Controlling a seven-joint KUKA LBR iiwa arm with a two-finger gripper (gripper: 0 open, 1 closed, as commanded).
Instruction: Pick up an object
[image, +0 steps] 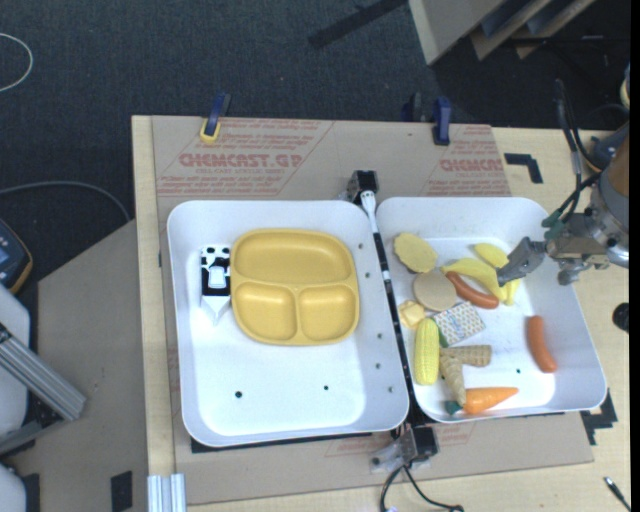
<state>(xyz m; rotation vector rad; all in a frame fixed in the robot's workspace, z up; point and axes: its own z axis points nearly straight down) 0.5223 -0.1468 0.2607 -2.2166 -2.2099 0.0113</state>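
A yellow divided tray (295, 285) lies in the left bin (190, 330), a black-and-white tag (215, 274) just beside it.

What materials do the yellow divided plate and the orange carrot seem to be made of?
The yellow divided plate looks like moulded plastic with a matte, even surface and rounded compartment walls. The orange carrot seems to be a plastic toy: uniform bright colour, a slight shine and a green tip. Neither can be confirmed by sight.

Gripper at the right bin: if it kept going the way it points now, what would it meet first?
Probably the yellow banana beside the red sausage: the gripper points left toward them. Its height over the right white bin is unclear.
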